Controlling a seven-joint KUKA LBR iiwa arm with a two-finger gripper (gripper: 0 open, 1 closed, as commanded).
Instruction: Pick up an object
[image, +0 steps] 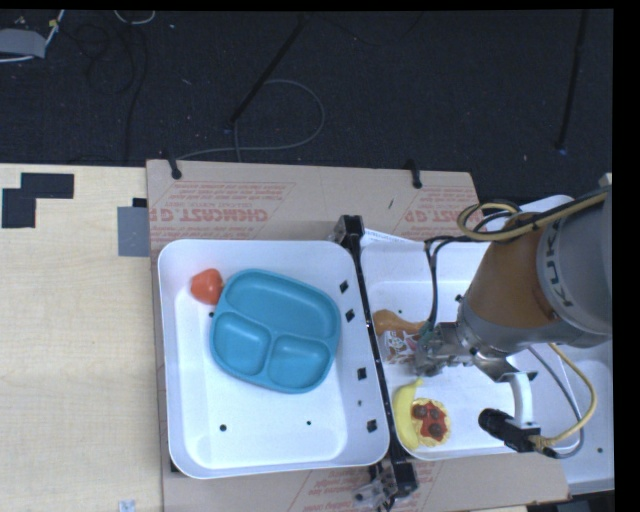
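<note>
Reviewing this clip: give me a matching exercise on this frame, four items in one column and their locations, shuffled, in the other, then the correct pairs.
Items:
1. blue divided plate
2. orange-red ball
3. yellow piece with red spots
4. end effector

Locations:
A. near front edge of the right bin
B. middle of the left bin
C. low over the right bin, beside a brown item
D. left bin, just off the plate's upper-left corner

Pairs: 1-B, 2-D, 3-A, 4-C
</note>
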